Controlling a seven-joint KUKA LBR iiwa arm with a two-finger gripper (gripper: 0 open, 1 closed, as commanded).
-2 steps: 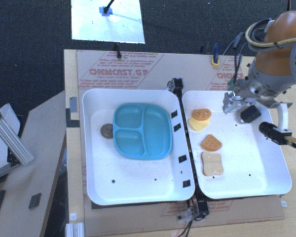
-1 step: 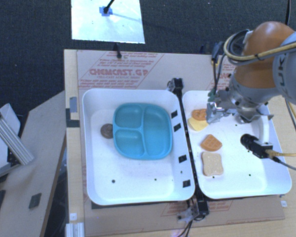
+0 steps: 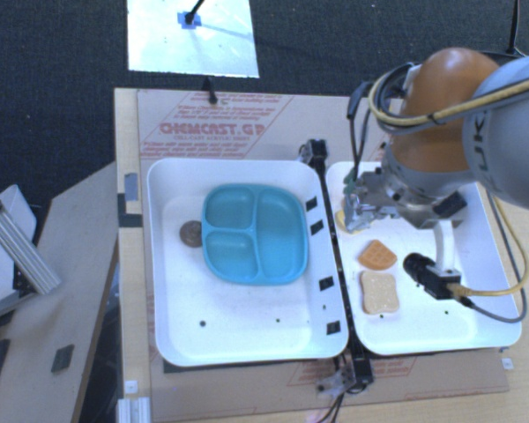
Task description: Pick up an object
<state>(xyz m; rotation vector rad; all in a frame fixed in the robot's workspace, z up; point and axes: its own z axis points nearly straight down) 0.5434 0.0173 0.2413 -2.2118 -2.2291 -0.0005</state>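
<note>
My gripper (image 3: pixel 359 210) hangs low over the left part of the right bin (image 3: pixel 476 320), just beside the divider between the bins. A small yellowish object (image 3: pixel 342 219) peeks out at the gripper's lower left, touching or nearly touching it; most of it is hidden. An orange wedge-shaped piece (image 3: pixel 377 256) lies just below the gripper on the bin floor. A tan slice of toy bread (image 3: pixel 380 293) lies below that. The grey and orange arm (image 3: pixel 450 104) covers the bin's upper part.
The left bin (image 3: pixel 172 324) holds a blue divided plate (image 3: pixel 253 233) and a small brown round object (image 3: pixel 190 233) at the plate's left edge. A black part with a yellow cable (image 3: pixel 432 276) hangs over the right bin. Black clips line the divider (image 3: pixel 324 254).
</note>
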